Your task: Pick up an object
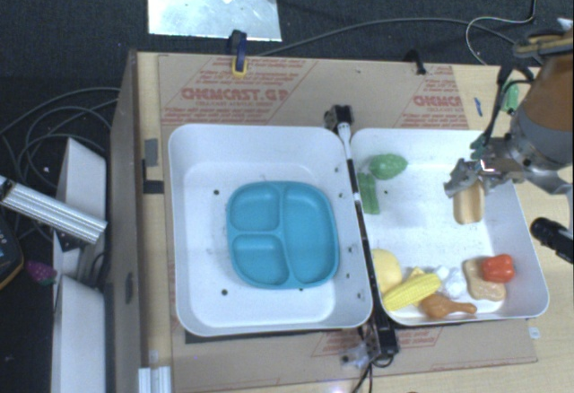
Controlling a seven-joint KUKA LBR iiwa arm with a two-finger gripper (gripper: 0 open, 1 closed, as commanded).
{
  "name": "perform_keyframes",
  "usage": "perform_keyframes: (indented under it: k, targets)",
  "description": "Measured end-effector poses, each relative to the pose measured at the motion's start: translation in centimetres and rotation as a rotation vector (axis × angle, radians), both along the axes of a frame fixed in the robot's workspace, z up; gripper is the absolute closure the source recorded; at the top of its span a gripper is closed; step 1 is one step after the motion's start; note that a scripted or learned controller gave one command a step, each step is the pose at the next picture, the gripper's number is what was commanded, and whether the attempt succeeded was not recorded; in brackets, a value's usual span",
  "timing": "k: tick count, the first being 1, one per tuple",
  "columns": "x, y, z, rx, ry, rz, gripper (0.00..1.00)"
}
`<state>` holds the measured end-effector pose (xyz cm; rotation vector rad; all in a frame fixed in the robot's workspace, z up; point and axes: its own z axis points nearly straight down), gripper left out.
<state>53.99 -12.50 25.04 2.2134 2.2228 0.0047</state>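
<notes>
Pincer (470, 178) low in right bin (421, 203), directly over tan bread-like piece (467, 205), apparently touching its top end. We cannot tell how pincer is set, nor whether piece is held. Piece rests on bin floor, so we judge pick not yet done: grasp and lift remain. Green toy (387, 167), corn (413, 290), tomato (498, 268) elsewhere in bin. Blue tray (280, 232) in left bin.

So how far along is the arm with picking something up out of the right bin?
Early on. Done so far: the gripper is over the right bin, directly above a tan bread-like piece. In hand: nothing visibly between its fingers. Left: grasp and lift. The corn, tomato and green items lie untouched.
</notes>
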Motion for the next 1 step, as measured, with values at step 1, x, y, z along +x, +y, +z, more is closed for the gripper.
perform_keyframes:
  k: [1]
  targets:
    - [3.57,4.91,-3.52,0.002,0.004,0.001,1.0]
